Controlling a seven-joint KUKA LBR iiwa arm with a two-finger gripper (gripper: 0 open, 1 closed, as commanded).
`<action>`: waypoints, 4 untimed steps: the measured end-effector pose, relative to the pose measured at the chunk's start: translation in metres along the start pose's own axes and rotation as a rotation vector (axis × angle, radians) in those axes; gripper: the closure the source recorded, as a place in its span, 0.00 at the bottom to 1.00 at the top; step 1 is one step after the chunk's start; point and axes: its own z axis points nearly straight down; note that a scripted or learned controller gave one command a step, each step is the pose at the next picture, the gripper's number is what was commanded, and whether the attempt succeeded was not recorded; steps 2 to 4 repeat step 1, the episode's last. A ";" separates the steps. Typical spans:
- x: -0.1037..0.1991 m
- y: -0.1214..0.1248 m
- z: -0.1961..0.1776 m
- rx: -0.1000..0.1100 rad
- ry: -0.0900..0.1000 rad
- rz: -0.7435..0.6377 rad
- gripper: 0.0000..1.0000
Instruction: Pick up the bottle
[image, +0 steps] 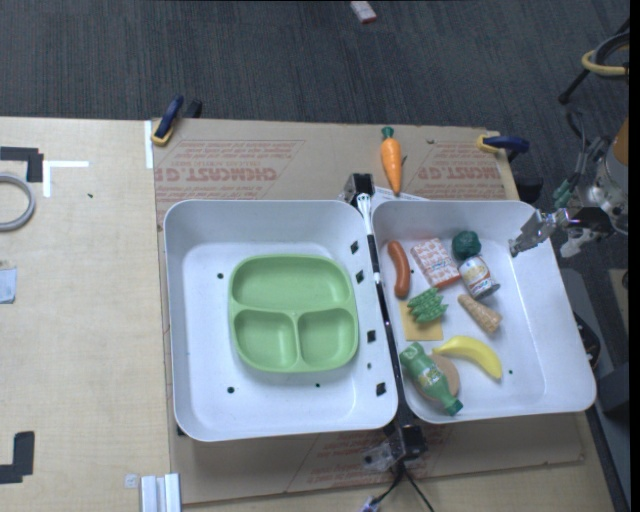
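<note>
Bottle (431, 377): green, lying on its side near front-left corner of right bin (560, 390), cap toward front, resting over a tan round item (450, 375), just beside banana (473, 355). Tool (535, 232): at right bin's far-right rim, well apart from bottle; nothing between fingers; open or closed state cannot be told. Green divided plate (294, 314): centred in left bin (190, 330).

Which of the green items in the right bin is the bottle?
The green bottle lying on its side at the bin's near left corner, beside the banana; the other green items sit farther back and are bunched or rounded.
</note>
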 end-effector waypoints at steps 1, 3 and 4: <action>0.000 0.000 -0.010 -0.001 -0.001 -0.002 1.00; 0.000 0.000 -0.010 -0.001 -0.001 -0.002 1.00; 0.000 0.000 -0.010 -0.001 -0.001 -0.002 1.00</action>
